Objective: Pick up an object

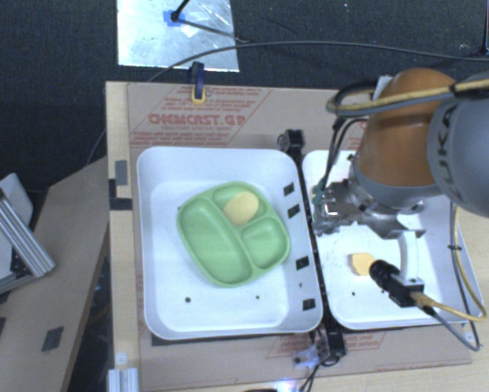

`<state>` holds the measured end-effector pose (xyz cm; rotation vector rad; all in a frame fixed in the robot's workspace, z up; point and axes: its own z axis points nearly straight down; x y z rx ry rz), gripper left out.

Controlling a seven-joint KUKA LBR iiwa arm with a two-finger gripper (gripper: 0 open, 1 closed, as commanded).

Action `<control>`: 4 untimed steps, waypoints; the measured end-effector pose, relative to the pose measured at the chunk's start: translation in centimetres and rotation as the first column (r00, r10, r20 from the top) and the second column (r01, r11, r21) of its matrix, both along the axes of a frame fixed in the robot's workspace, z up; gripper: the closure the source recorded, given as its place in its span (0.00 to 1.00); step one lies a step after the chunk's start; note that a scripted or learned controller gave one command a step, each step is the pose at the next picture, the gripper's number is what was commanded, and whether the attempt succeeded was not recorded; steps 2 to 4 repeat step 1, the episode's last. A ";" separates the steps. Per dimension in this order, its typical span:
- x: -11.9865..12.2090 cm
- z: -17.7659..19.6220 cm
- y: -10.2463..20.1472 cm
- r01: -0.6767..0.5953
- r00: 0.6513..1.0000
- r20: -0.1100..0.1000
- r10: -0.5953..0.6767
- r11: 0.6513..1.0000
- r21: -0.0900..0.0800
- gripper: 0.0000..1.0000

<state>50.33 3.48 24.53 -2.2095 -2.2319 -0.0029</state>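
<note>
A green divided plate (228, 239) lies in the left white bin (166, 300). A pale yellow rounded object (242, 207) sits in the plate's far compartment. A small yellow-orange piece (361, 262) lies on the floor of the right bin (366, 313). My gripper (329, 205) hangs over the left part of the right bin, close to the divider between the bins, a little beyond and to the left of the yellow-orange piece. The orange band and grey wrist hide much of the right bin's far half.
A cardboard sheet (203, 117) with red print lies under both bins. A blue clamp (197, 80) stands at its far edge. Black clips (297, 211) line the rim between the bins. A metal frame (15, 227) stands at the left.
</note>
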 end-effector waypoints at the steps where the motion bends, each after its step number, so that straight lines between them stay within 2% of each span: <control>1: -0.9 -1.2 4.1 0.002 1.000 0.000 -0.002 1.000 -0.001 1.00; 4: -0.9 -1.2 4.1 0.002 1.000 0.000 -0.002 1.000 -0.001 1.00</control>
